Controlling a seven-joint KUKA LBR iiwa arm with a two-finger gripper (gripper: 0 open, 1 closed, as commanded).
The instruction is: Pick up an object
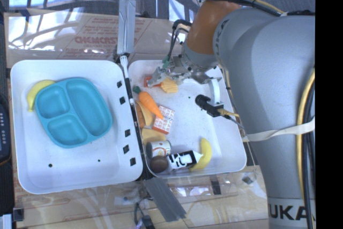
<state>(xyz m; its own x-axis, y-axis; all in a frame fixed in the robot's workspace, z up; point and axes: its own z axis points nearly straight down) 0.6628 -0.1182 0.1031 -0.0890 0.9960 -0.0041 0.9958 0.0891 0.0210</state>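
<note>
Camera view: pincer (pixel 161 75) low beside yellow block (pixel 170 86), opening unclear.

Two bins (pixel 21 169), two bananas (pixel 204 154), one carrot (pixel 150 104).

R bin (pixel 236 153) centre – open | carrot (pixel 150 104), banana (pixel 203 153) – edges crowded

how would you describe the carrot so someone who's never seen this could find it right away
Look in the right-hand white bin, along its left wall next to the divider between the two bins. The carrot lies there at a slant, just above a small red-and-white checked box. It is the only long, bright orange, tapered thing, unlike the curved yellow banana near the bin's front edge.
</note>
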